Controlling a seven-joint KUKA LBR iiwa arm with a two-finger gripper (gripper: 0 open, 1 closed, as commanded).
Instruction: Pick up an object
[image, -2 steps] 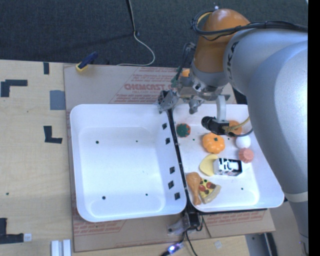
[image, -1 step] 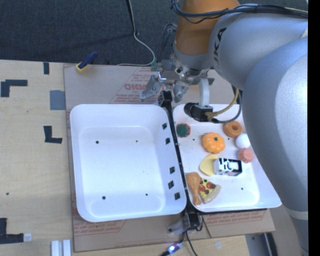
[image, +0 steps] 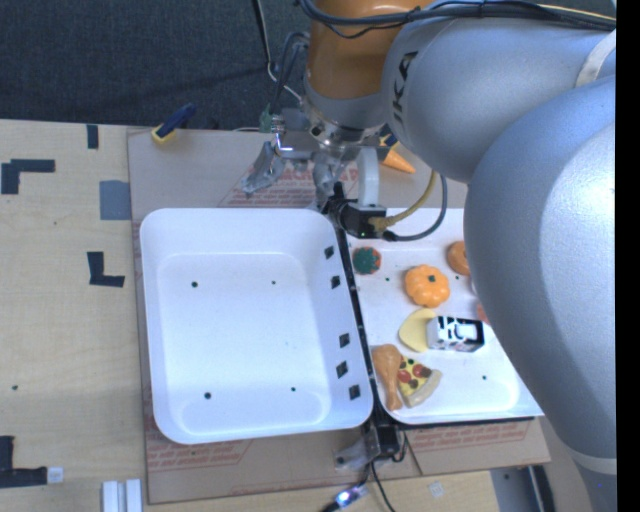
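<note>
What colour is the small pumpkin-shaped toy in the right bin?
Orange, seen in the camera view: pumpkin toy.

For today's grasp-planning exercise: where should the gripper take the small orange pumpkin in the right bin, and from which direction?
Probably from straight above, fingers closing across the round body of the pumpkin. It sits apart from its neighbours with bare bin floor around it, and its low, rounded shape offers no handle.

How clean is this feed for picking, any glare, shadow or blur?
Camera view: even light, no hard glare; the left bin shows a soft shadow along its near wall. The arm, close to the lens, looks soft and hides the right bin's far right side. The pumpkin and pizza slice read sharp. The pincer sits in a dark clutter of cables.
</note>
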